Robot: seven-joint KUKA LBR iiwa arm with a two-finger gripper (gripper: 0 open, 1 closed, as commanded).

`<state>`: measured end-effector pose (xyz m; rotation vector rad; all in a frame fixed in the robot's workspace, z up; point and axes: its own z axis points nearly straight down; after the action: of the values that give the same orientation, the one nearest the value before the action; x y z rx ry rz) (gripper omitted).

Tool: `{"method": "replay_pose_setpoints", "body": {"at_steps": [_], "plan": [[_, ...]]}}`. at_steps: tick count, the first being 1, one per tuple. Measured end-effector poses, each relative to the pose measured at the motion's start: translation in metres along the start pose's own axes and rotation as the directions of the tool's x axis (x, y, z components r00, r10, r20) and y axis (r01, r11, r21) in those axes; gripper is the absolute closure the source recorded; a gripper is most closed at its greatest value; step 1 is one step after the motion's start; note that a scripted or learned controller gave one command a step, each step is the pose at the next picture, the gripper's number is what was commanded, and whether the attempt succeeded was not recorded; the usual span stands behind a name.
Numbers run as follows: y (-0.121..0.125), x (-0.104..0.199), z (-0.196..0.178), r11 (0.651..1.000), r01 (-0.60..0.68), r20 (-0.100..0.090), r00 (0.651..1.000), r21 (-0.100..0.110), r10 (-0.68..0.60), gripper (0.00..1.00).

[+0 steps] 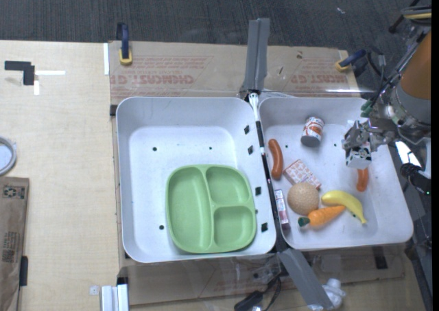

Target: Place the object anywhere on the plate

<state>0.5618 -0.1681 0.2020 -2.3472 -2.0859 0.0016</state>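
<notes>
A green plate (pixel 180 200) with three compartments lies in the left bin (pixel 137 138). The right bin (pixel 329 114) holds a small can (pixel 313 130), a sausage (pixel 276 158), a pink wrapped snack (pixel 302 172), a tan round bun (pixel 302 198), a carrot (pixel 324 215), a banana (pixel 345 203) and a small orange piece (pixel 362 179). My gripper (pixel 359 154) hangs over the right side of the right bin, just above the small orange piece and to the right of the can.
A grey divider post (pixel 257 55) stands between the bins at the back. Blue-and-yellow clamps (pixel 123 45) (pixel 350 61) grip the cardboard behind the bins. Bare wooden bench (pixel 55 138) extends to the left.
</notes>
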Motion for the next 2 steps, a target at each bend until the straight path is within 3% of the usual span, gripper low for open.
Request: {"method": "replay_pose_setpoints", "body": {"at_steps": [1, 2], "plan": [[0.008, -0.019, 0.053, 0.972, 0.236, 0.0, 0.972, 0.001, -0.236, 1.0], [0.026, 0.07, 0.005, 0.973, 0.229, 0.001, 0.973, 0.0, -0.229, 1.0]]}}
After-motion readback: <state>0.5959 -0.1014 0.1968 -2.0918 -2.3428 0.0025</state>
